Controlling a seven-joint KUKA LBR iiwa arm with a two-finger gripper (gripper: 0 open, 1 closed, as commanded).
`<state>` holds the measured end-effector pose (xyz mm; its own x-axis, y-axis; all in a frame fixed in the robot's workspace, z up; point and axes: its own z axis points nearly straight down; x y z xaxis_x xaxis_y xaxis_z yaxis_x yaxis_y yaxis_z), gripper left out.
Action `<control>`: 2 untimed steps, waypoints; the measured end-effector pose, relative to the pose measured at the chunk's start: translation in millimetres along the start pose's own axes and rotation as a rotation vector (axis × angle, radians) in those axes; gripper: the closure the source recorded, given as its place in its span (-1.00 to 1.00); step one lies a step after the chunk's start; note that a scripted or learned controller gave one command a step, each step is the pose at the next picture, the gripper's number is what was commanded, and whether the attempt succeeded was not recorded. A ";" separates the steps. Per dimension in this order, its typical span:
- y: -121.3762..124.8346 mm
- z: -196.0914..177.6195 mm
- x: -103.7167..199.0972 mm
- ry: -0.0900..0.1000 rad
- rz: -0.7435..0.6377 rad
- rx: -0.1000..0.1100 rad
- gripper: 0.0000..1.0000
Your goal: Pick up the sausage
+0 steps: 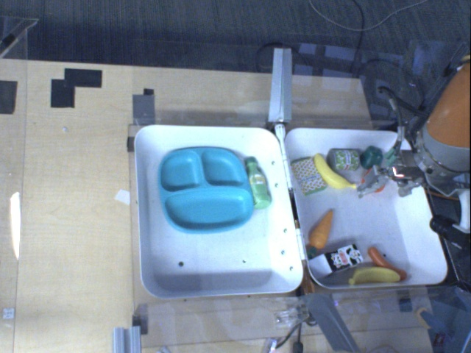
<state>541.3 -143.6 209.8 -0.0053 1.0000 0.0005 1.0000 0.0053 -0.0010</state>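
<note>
Here the right bin [423, 219] holds the sausage [385, 262], a small reddish-orange link lying near the bin's front wall, just above a yellow banana [374, 276] and right of a black-and-white carton [343, 258]. The gripper [373, 182] hangs well apart from it, toward the bin's back, its fingers spread and holding nothing. Bare white floor lies between the two, with an orange carrot [321, 230] off to the left.
</note>
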 end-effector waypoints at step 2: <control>-50.9 121.3 -33.2 -0.007 -0.162 -0.013 -1.00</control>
<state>490.5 -177.1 88.6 -0.1668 0.9860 -0.0073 0.9859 0.1668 0.0112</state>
